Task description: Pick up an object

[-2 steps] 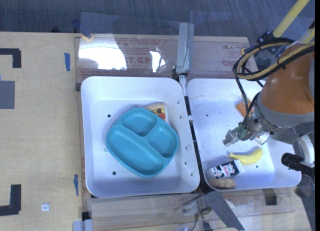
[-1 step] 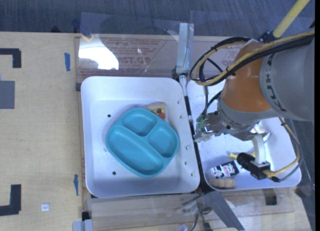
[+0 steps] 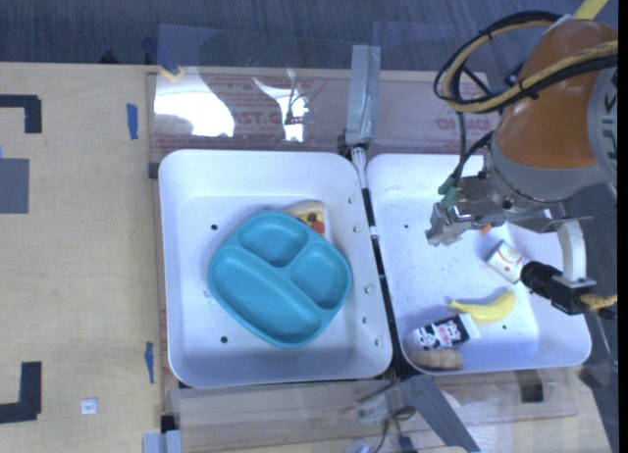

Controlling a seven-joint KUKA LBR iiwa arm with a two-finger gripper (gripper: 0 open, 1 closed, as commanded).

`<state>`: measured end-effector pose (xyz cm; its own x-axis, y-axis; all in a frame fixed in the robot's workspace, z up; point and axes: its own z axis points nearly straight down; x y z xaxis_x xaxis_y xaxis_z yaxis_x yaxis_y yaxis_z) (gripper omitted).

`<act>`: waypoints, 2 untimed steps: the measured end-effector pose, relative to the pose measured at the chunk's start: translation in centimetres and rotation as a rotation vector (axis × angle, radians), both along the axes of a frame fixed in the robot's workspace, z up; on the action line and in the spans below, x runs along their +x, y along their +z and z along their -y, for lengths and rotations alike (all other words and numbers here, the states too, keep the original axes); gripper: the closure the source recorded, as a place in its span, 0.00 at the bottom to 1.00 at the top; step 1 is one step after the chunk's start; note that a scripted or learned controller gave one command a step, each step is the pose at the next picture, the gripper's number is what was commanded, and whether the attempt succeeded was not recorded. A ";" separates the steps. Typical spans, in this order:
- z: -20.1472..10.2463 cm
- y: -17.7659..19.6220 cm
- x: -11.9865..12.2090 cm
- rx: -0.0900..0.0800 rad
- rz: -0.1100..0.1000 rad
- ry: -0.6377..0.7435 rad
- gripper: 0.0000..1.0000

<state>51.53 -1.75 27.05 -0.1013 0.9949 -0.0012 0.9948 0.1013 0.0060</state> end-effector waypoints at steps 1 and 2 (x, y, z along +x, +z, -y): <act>4.8 0.8 -3.5 0.000 -0.007 0.233 1.00; 7.2 -3.1 -3.6 0.000 -0.007 0.480 1.00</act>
